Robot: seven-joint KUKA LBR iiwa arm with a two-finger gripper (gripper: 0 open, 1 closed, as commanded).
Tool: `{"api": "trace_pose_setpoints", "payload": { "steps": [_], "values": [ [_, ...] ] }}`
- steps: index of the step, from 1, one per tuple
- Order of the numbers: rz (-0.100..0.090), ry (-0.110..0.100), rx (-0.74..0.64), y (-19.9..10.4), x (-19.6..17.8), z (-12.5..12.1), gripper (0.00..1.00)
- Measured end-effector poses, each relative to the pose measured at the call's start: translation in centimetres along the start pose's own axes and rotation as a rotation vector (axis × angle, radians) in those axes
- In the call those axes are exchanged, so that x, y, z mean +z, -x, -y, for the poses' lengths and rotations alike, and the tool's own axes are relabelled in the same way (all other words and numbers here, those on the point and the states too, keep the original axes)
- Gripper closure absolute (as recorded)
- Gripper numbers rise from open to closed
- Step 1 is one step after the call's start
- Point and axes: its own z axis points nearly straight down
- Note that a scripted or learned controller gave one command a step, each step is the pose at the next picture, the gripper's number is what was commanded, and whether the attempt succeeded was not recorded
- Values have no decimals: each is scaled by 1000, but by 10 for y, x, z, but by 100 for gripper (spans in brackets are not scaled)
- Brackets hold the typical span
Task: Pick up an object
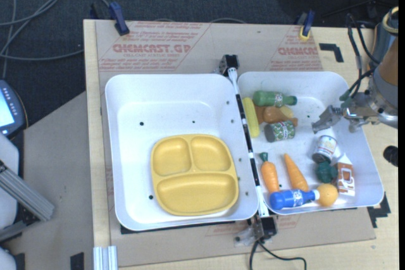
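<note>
Camera view is showing the gripper (pixel 333 116), fingers spread apart and gripping nothing, hovering with the small silver can (pixel 325 147) lying at its six o'clock.

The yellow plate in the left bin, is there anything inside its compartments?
No. The yellow plate has three compartments, all bare. It lies flat in the left bin; whatever is beneath it is covered.

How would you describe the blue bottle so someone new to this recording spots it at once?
Look in the right-hand bin, the one crowded with toy food, and go to its near edge. There the blue bottle lies on its side below two carrots, its white cap touching a small orange fruit. It is the only blue item in either bin.
</note>
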Motion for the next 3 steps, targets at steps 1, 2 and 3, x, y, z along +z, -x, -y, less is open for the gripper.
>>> {"api": "trace_pose_setpoints", "payload": {
  "steps": [1, 2, 3],
  "values": [
    [5, 15, -1, -14, 89, 3, 0],
    [1, 3, -1, -66, 123, 39, 0],
    [1, 4, 0, -64, 112, 39, 100]
  ]
}}
